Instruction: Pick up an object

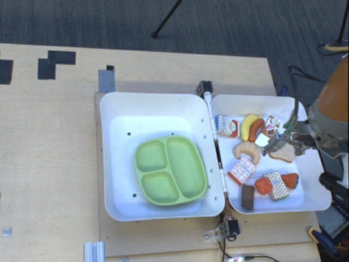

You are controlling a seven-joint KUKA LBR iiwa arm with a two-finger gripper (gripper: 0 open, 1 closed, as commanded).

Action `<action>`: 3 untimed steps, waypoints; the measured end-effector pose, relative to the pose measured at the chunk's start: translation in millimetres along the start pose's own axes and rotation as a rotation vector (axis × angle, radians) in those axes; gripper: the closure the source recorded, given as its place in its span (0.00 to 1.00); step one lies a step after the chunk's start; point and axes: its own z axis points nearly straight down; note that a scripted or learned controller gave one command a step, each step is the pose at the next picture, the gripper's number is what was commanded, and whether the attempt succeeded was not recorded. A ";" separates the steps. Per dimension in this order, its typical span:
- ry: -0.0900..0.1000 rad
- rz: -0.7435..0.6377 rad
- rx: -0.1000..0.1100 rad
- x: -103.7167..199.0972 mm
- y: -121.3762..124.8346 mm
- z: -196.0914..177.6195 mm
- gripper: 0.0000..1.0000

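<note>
Plywood bench (49,162) of pale wood takes up most of the scene, with dark grey carpet (109,15) beyond its far edge and a thin black pole (172,12) slanting across that floor. Two shallow white bins sit side by side on the bench. The left bin (117,146) holds a green divided plate (170,170) with three compartments. The right bin (311,198) holds a scatter of toy food: a yellow banana (248,126) lying with its long axis running toward the far rim and slightly left, a red sausage (257,130) just beside it on the same line, a croissant (248,150) curled near the bin's middle, a brown bar (247,196) pointing at the near rim, a strawberry (292,180), a tomato (263,185) and some printed packets (241,170).

The arm enters from the right, its orange band (335,94) cut off by the frame edge. The gripper (272,142) hangs over the middle of the right bin, beside the sausage and above a slice of toast (282,155). Whether it is spread or closed cannot be told, and no object visibly sits in it. The toast is partly hidden beneath the gripper.
</note>
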 end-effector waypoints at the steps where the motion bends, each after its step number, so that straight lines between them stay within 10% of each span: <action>1: 0.000 0.004 0.002 -34.4 -2.0 135.2 0.00; 2: 0.000 0.002 -0.003 -33.8 0.0 123.9 1.00; 3: 0.000 0.002 -0.003 -33.9 0.0 123.9 0.00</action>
